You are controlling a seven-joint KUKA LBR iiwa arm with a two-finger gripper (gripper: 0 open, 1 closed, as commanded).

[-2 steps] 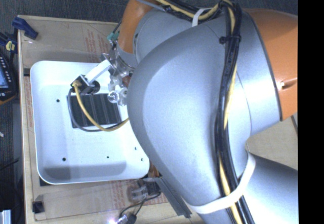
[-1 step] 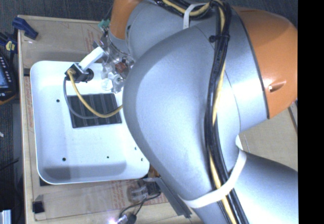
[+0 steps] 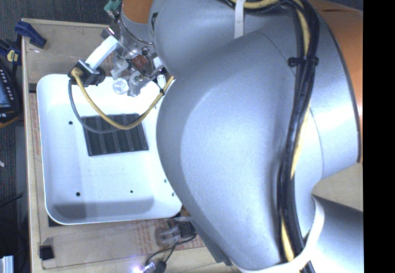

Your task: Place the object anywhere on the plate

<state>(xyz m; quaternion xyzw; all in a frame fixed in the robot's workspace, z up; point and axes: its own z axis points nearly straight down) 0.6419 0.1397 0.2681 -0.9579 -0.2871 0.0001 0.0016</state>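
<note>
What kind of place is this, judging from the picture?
Probably a robotics lab or test workstation, not a home. A large grey arm with bundled cables reaches over a shallow white bin set on a wooden bench, and a blue clamp sits at the bench corner.

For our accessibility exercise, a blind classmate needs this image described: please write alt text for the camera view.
A large grey robot arm with an orange band fills most of the frame, reaching in from the right, its tool poised over the far end of a shallow white bin. A yellow cable loops from the tool above a dark grille in the bin's floor.
</note>
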